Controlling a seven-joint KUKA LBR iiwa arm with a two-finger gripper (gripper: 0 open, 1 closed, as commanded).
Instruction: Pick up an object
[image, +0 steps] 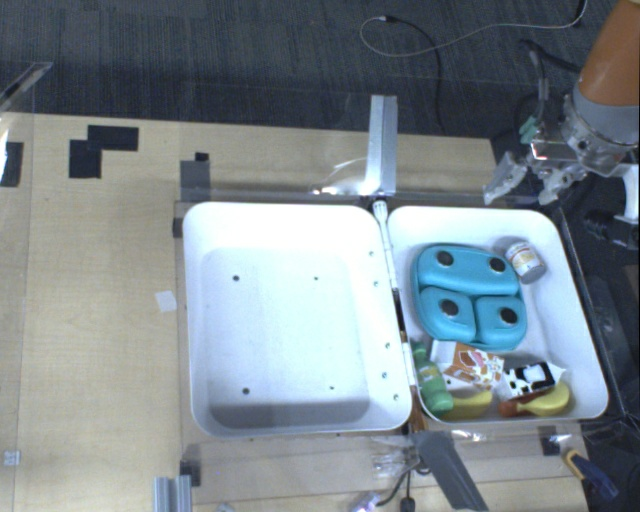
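The right bin holds a large blue four-lobed plastic piece with a small can lying at its upper right. Along the bin's near edge lie a green bottle, a yellow banana, an orange-and-white carton, a black-and-white cow-patterned item and another yellow fruit. My gripper hangs above the bin's far right rim, beyond the can, open with nothing between its fingers.
The left bin sits beside the right one, with a metal divider post behind their shared wall. Black markers lie on the wooden bench at far left. Cables run along the right side.
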